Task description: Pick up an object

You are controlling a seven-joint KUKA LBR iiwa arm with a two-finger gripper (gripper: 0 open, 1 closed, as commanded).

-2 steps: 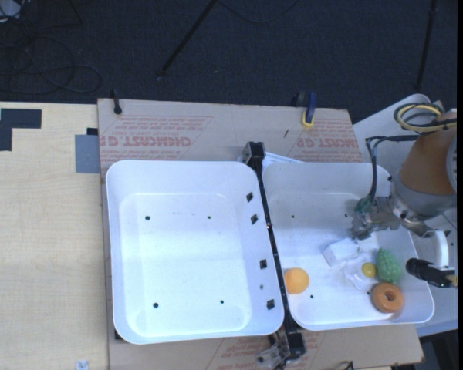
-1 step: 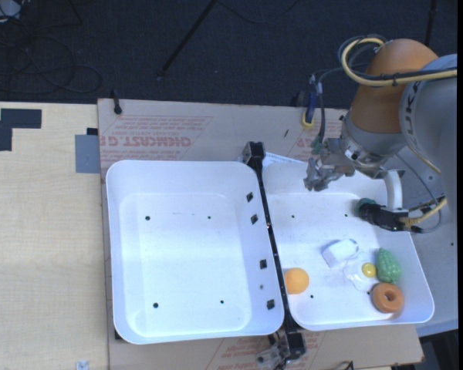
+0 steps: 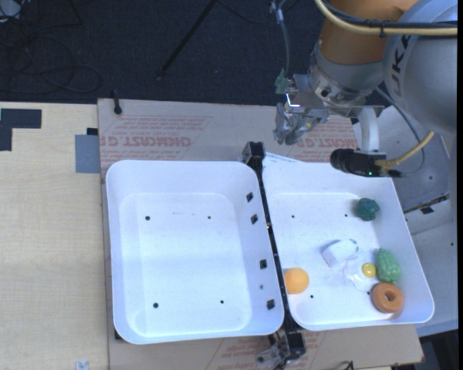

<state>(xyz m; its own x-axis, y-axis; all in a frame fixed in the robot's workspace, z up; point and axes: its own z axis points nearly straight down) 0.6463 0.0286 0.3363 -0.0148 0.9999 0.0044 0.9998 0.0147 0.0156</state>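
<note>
bins first: on your left sits the left bin (image 3: 123, 206), white and shallow, resting on a cardboard sheet (image 3: 177, 133) with red print. a black divider (image 3: 264, 237) runs between it and the right bin (image 3: 309, 179), the two touching along that edge.

moving right, you see an orange ball (image 3: 296, 280) near the divider, low in the right bin. past it lies a small white cup (image 3: 339, 251) on its side, then a little yellow piece (image 3: 369, 270) just beside a green bumpy object (image 3: 388, 265). a brown ring-shaped doughnut (image 3: 387, 297) sits in the near right corner, just below the green one. a dark green lump (image 3: 366, 208) lies apart, toward the far right wall.

above the far rim of the right bin hangs the gripper (image 3: 292, 132), over the cardboard, with nothing between its fingers; whether they are spread or closed you cannot tell.
</note>
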